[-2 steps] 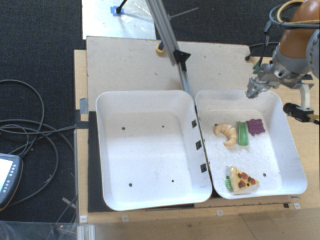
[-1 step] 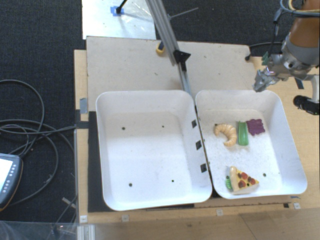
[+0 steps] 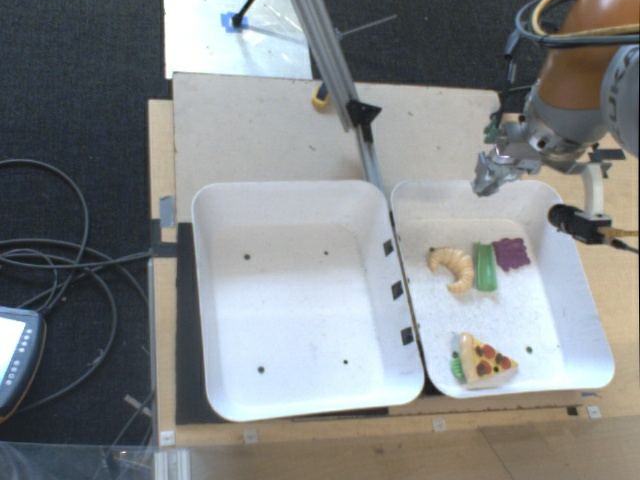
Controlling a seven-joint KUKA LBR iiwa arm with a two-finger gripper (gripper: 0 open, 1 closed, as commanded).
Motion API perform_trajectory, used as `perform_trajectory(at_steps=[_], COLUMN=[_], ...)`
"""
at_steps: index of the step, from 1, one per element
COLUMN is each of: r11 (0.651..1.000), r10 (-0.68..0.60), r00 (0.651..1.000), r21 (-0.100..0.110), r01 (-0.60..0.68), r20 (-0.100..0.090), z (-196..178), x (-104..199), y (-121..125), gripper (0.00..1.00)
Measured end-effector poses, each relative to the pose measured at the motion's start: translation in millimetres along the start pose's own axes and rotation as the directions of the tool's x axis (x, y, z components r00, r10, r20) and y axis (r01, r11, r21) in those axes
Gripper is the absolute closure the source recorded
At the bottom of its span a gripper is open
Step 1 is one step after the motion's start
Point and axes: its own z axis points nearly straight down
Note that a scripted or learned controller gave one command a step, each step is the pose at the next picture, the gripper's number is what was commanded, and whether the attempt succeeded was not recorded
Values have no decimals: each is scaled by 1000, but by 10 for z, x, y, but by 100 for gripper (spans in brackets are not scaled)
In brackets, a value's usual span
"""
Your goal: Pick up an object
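1. Camera view: two shallow white plastic bins sit side by side on a pale wooden bench [image 3: 260, 128], the left bin [image 3: 215, 208] and the right bin [image 3: 590, 353], their inner walls touching along a seam marked with small black tabs.
2. The grey arm with its orange band [image 3: 600, 13] reaches in from the right, and its metal claw [image 3: 488, 180] hangs over the far edge of the right bin, near that bin's far left corner.
3. Whether the claw is spread or closed cannot be told from this slant; nothing is seen in its grip.
4. In the middle of the right bin lie three toy foods in a row: a tan curved croissant-shaped piece [image 3: 453, 268], a green upright bar-shaped piece [image 3: 485, 266] just beside it, and a purple grape-like cluster [image 3: 512, 254] touching or nearly touching the green one on its right.
5. Nearer the front of the same bin lies a toy pizza slice with red dots and a green edge [image 3: 482, 359], well apart from the row of three.
6. All four toys rest on the bin floor, apart from the claw.
7. A slanted grey metal pole [image 3: 335, 63] crosses the bench toward the seam between the bins.
8. Black cables [image 3: 60, 258] coil on the dark floor to the left, beside a corner of a handheld screen device [image 3: 15, 353].
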Motion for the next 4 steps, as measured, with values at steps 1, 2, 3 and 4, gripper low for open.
perform_trajectory(at_steps=[1,2,3,4], r11=[1000,1000,1000,1000], r10=[-1,-2,-2,-1], r00=[1000,1000,1000,1000], r21=[-1,-1,-2,1], r01=[1,2,2,1], r20=[-1,-2,-2,-1], z=[-58,-134,-188,-14], x=[523,1034,1583,2038], y=[-191,-331,-373,-450], gripper=[100,100,100,100])
